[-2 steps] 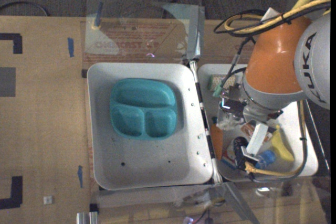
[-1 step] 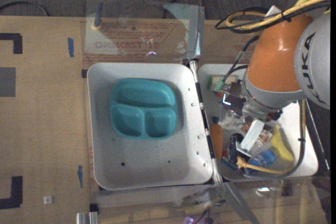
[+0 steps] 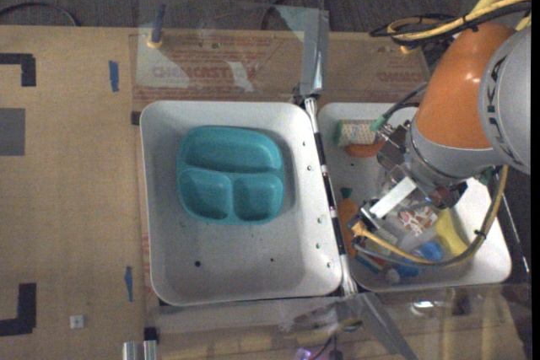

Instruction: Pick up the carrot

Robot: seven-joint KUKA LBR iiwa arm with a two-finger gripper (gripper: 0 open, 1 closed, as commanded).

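While jaws hover in the right bin (image 3: 496,262), the carrot (image 3: 363,151) lies apart.

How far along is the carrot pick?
Done: nothing visible yet. The carrot lies in the right bin near its far-left corner, partly hidden by the arm, with nothing seen gripping it. In hand: the arm is down over that bin's clutter. Left: close on the carrot and lift it out.
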